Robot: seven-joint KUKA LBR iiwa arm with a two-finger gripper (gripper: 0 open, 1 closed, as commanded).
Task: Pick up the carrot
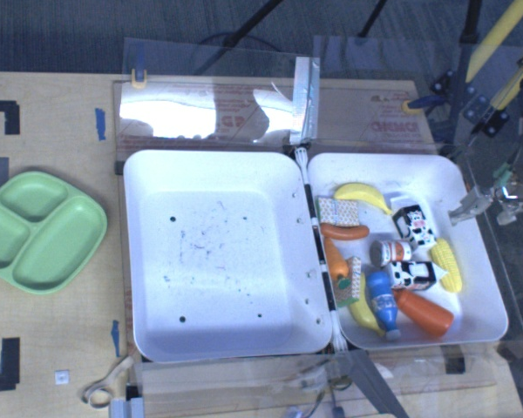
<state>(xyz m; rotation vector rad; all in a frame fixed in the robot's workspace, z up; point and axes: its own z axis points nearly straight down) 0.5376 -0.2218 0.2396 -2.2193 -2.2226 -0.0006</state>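
The carrot point(424, 313) lies in the right bin point(484, 259), at the near-right end of the toy pile, just beside the blue bottle point(383, 297) and below the cow-print box point(411, 274). It's the fat orange piece; a thinner orange piece point(336, 259) by the left wall and the hot dog point(343, 231) could be mistaken for it, so this is a judgement call.

The gripper point(478, 202) hangs at the bin's right rim, approx. level with the banana point(363, 196) — whether it is clenched or released can't be told from this angle, and nothing visibly sits in it.

Key relation: from the gripper, the carrot lies toward the near edge of the bench and a bit left, i.e. down-left in the camera view. Its long axis runs diagonally — fat end upper-left near the bottle, other end lower-right toward the bin wall. So the closing direction should prob. cross that diagonal (wrist turn likely needed). The corn cob point(447, 265) sits between the gripper and the carrot.
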